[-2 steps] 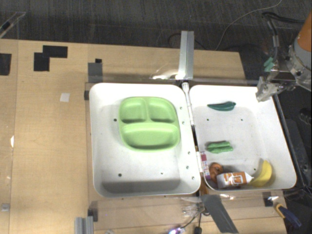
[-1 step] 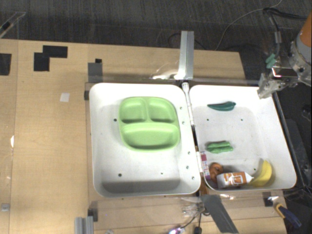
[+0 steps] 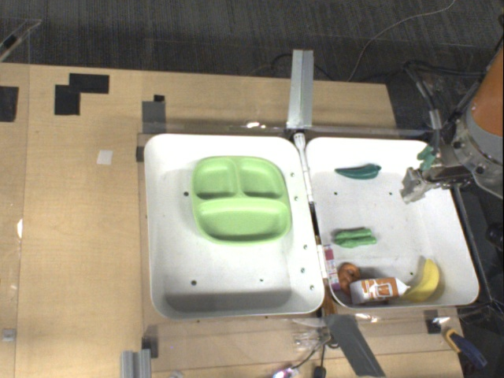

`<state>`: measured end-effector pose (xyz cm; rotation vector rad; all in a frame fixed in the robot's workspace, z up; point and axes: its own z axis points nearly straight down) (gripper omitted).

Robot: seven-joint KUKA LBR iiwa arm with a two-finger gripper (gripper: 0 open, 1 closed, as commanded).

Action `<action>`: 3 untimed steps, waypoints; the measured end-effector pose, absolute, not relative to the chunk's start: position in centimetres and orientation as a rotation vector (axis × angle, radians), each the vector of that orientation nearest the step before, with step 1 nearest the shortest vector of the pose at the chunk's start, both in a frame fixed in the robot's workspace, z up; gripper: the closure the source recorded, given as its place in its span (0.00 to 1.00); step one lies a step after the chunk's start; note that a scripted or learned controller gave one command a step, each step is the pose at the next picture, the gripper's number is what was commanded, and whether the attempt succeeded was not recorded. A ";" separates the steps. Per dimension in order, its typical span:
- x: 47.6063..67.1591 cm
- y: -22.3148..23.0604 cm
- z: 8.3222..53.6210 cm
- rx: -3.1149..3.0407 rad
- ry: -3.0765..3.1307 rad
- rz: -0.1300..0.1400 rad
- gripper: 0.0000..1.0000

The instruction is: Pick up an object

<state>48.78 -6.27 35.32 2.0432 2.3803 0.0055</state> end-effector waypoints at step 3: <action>48.8 -16.1 17.4 1.967 2.445 0.003 0.00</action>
